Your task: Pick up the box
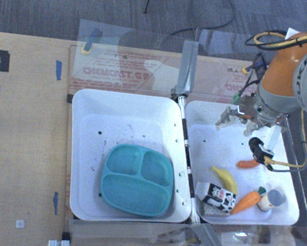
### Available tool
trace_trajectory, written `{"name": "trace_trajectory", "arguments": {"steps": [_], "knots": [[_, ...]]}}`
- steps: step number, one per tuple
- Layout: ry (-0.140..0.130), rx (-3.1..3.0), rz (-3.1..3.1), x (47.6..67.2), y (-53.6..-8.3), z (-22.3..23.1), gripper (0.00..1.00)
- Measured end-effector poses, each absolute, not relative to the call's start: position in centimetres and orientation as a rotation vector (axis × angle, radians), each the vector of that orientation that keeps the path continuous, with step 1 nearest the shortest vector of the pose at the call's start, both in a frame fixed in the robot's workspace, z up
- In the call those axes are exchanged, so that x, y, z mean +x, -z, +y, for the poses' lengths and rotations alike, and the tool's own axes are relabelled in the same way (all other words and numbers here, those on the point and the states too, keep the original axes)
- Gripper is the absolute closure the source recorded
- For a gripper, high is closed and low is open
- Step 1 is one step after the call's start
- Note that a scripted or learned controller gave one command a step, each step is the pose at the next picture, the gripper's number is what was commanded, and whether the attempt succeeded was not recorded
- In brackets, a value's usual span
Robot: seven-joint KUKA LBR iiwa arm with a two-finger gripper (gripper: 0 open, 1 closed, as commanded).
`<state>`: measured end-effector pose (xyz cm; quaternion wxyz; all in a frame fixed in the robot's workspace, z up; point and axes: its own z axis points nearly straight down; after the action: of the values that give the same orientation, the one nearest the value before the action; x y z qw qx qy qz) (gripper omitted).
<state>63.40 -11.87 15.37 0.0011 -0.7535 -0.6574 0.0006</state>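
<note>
Camera view shows the box at the right bin's near-left corner, beside the banana. Gripper hovers well apart at the far wall, fingers spread, holding nothing. Approach step: next it must travel to above the box.

Teal plate; black-and-white patterned box; yellow banana; orange carrot; white bins.

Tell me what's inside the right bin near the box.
The right bin holds the box at its near-left corner, a banana behind it and a carrot beside it. Whatever lies beneath the box is covered.
</note>
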Motion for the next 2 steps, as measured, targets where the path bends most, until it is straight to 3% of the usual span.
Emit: {"name": "trace_trajectory", "arguments": {"steps": [1, 2], "knots": [[-0.002, -2.366, -2.064, 63.4, -15.4, -11.9, 0.00], [0.004, -2.409, -2.021, 60.6, -8.7, -18.2, 0.00]]}}
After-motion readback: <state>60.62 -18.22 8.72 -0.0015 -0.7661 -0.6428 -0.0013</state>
